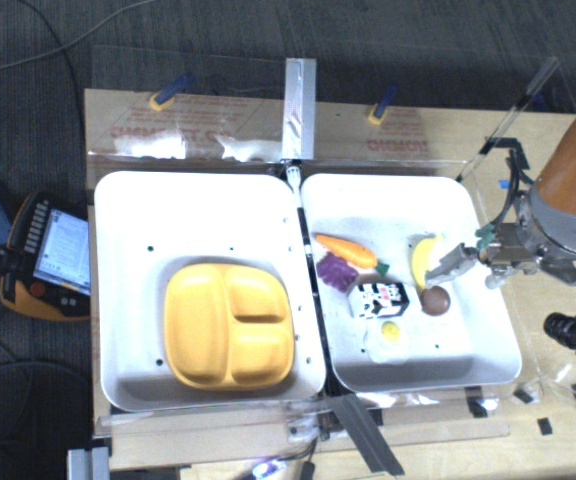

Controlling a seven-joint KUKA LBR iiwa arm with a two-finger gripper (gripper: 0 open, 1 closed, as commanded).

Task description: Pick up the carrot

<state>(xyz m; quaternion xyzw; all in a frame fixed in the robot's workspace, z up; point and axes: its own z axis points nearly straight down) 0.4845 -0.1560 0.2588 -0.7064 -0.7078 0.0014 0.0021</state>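
The carrot, orange with a green end, lies in the right bin near its left wall, pointing toward the upper left. My gripper hovers at the bin's right side, just right of a banana and above a brown ball. It is well to the right of the carrot, and nothing shows in its grasp.
A purple item touches the carrot's lower side. A black-and-white carton and a small yellow piece lie below it. The left bin holds a yellow divided tray. A metal divider separates the bins.
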